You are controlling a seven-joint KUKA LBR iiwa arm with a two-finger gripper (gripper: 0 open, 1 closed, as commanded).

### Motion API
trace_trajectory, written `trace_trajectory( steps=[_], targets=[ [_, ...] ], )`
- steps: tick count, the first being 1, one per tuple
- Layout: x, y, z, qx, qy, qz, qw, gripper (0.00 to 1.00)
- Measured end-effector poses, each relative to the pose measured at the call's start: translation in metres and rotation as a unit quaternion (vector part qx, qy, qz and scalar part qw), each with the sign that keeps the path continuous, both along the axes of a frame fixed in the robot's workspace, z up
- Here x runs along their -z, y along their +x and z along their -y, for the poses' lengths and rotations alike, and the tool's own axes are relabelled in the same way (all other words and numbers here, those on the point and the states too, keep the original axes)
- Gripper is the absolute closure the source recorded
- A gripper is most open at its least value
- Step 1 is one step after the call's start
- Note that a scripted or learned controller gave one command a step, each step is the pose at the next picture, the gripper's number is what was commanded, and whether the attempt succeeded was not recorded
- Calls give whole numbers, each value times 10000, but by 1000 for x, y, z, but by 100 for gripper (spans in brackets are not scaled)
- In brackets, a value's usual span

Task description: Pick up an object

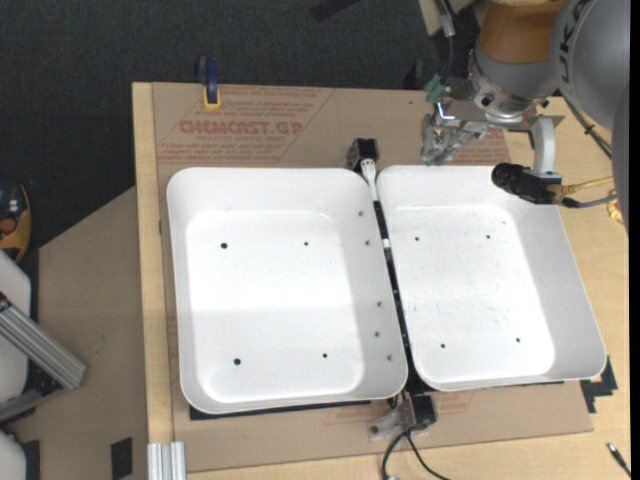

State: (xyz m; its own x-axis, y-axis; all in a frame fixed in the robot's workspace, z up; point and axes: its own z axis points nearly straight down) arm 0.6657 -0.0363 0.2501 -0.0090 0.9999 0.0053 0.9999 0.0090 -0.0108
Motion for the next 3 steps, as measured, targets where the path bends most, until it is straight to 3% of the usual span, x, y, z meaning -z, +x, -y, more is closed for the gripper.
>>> trace_trajectory(
  steps=[1,2,3],
  targets=[
    [-116,2,-34,18,-23,131,9999,100],
    [-26,-4,-57,34,-22,8,10000,100],
    [-61,-14,-61,38,-25,81,10000,100]
  ],
)
